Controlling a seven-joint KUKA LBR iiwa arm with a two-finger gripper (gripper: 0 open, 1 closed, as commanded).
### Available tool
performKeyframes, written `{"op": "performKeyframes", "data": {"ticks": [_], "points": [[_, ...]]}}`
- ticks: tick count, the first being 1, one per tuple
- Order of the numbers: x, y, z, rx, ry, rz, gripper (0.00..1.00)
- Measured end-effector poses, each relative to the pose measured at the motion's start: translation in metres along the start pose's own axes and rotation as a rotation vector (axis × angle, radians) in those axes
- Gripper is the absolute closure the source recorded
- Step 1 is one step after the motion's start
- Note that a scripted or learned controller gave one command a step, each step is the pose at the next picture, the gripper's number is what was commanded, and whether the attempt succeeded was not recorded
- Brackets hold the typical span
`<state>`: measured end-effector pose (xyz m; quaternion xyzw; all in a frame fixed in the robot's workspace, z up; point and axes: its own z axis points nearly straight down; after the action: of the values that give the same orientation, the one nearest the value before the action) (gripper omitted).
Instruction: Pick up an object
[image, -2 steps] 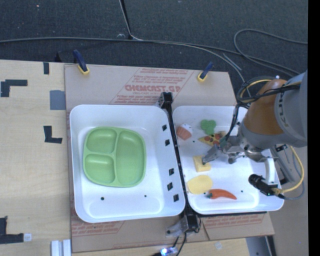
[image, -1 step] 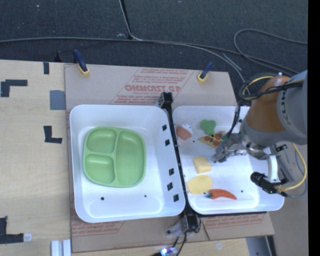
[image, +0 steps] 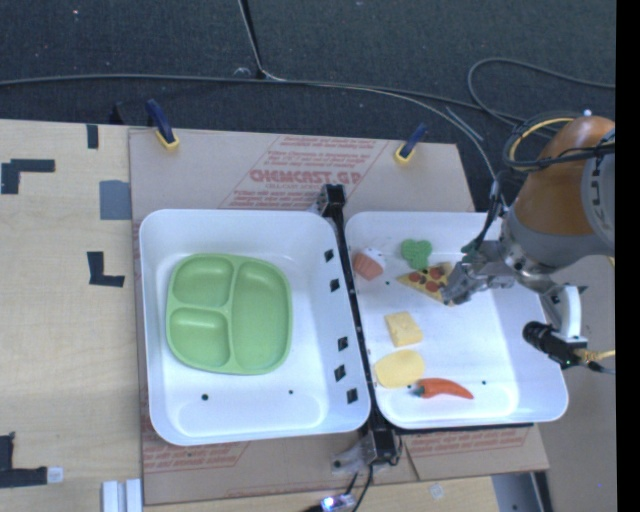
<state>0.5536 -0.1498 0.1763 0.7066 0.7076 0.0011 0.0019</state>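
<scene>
The jaws (image: 455, 292) hang low over the right shallow white plastic bin (image: 520, 400), at the right end of a flat pizza-slice toy with red spots (image: 424, 280); we cannot tell whether they are open or closed, nor whether they touch the slice. The grey arm with its orange band (image: 560, 190) enters from the right edge of the view.

We note the following items in the right bin. A green leafy toy piece (image: 416, 250) lies just above the pizza slice. A small pink and white toy piece (image: 368, 265) sits near the bin's left wall. A pale yellow square block resembling cheese (image: 403, 328) lies near the middle. A rounded yellow toy piece (image: 399, 368) lies below it, and a red-orange chilli pepper toy (image: 444, 389) rests just beside that, towards the front wall.

The left shallow white plastic bin (image: 160, 400) carries a light green plastic divided plate with three compartments (image: 229, 313), lying flat.

Both bins rest on a brown cardboard sheet (image: 290, 170) held by two blue and yellow clamps (image: 160, 124) on the pale wooden worktop (image: 60, 330).
</scene>
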Motion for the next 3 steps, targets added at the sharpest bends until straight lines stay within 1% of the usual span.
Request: {"op": "performKeyframes", "data": {"ticks": [1, 2, 3], "points": [[0.000, 0.001, -0.027, 0.002, 0.001, 0.000, 1.00], [0.051, 0.001, -0.020, 0.006, 0.002, -0.004, 1.00], [0.103, 0.009, -0.014, 0.007, 0.003, -0.005, 1.00]]}}
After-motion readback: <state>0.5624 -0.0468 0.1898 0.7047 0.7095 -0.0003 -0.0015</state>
